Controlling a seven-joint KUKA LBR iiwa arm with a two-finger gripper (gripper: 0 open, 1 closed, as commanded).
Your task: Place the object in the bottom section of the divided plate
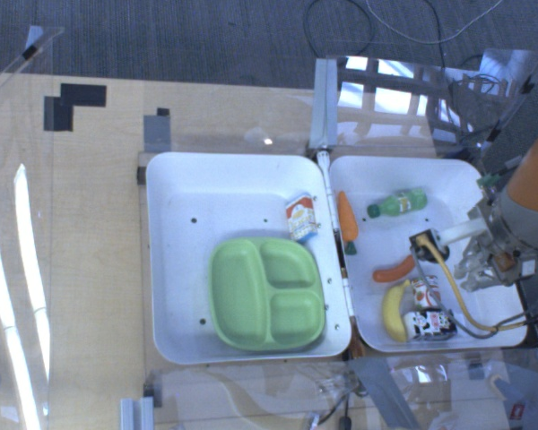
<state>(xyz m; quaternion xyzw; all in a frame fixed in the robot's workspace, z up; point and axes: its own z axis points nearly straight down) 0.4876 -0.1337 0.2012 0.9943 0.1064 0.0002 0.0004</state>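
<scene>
A: Where is the divided plate sitting?
B: In the left bin, toward 5 o'clock, with a small carton lying at its 1 o'clock.
A: And the gripper?
B: Hovering at the right bin's 3 o'clock edge, near the sausage and banana; whether it is spread or pressed together, I cannot tell.

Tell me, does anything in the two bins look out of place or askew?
One thing stands out: the small carton in the left bin lies tipped against the right wall, above the green divided plate, not inside any section. In the right bin, the carrot, bottle, sausage and banana lie loose, as expected.
</scene>
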